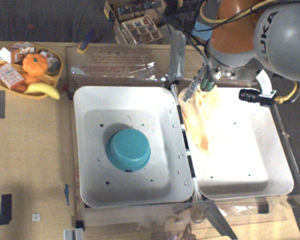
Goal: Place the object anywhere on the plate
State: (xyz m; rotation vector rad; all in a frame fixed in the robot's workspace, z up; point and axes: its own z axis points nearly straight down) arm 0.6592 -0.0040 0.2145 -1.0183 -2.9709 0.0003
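A round teal plate (129,149) lies in the middle of the left bin (90,184). My gripper (206,85) hangs over the far left corner of the right bin (250,174), close to the divider between the bins. Directly under it, a pale yellow-orange object (200,119) with blurred edges stretches down the right bin's left side toward an orange patch near the floor. Its top end meets the gripper. I cannot tell whether the gripper holds it or it merely lies beneath. The plate is well apart from both, to the left.
The grey arm with its orange band (240,9) looms over the right bin's far edge. A black fitting (252,95) juts out at the right. A wooden tray of toy food (27,71) with a banana sits far left on the bench. Boxes (137,19) lie behind the bins.
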